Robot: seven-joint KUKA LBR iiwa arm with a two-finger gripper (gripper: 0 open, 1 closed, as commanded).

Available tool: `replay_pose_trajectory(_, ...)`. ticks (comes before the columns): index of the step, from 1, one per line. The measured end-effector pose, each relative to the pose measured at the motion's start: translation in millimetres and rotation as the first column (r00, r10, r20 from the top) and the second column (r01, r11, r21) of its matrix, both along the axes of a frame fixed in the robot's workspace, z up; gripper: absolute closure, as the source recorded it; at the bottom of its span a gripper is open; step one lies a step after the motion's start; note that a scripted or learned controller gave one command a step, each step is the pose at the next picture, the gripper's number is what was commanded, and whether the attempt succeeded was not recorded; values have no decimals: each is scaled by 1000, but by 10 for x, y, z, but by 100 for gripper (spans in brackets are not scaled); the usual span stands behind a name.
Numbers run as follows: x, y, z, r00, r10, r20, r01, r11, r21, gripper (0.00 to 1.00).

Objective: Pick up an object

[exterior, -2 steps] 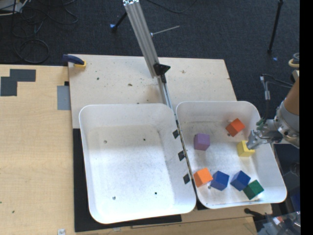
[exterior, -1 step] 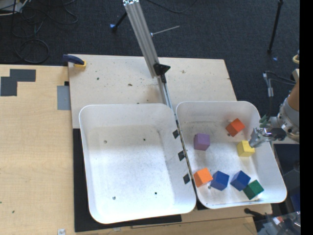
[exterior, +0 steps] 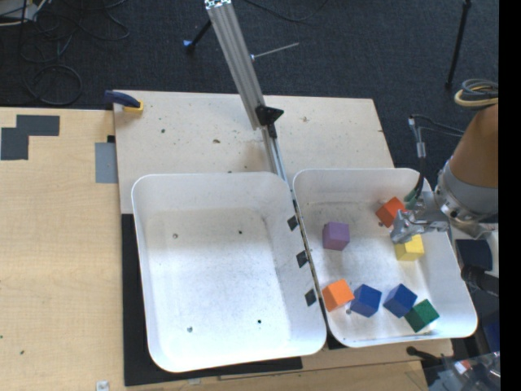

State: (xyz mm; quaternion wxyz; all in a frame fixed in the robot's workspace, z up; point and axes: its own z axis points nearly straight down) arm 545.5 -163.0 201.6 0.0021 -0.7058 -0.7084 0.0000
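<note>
Blocks lie scattered in the right bin (exterior: 383, 177): a purple block (exterior: 335, 235) near its middle, an orange block (exterior: 337, 294) at the near left, two blue blocks (exterior: 366, 300) (exterior: 400, 299) beside it, a green block (exterior: 422, 314) at the near right corner, a yellow block (exterior: 409, 248) toward the right wall, and a red-orange block (exterior: 390, 211) farther back. The left bin (exterior: 163, 194) sits just beside it.

The arm (exterior: 476, 165) reaches in from the right, and its gripper (exterior: 404, 230) hangs low between the red-orange block and the yellow block, very near both. Whether the gripper is spread or pressed together cannot be told at this slant and size, and nothing is plainly pinched in it.

By my reading, the step in hand is the descent or closing on a target, most likely the yellow block just below the tool or the red-orange one just behind it. No lift appears to have begun. The next move calls for centring on one block alone, closing squarely on opposite faces, then rising straight up. The two candidates lie close together and the bin wall is near, so a skewed close may nudge a block aside instead of catching it.
</note>
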Motion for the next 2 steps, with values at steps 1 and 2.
replay_pose_trajectory(1, 177, 411, 32, 1000, 0, 1, 0, 1000, -1, 100)
replay_pose_trajectory(2, 316, 947, 166, 1000, 2, 1, -2, 1000, -1, 100)
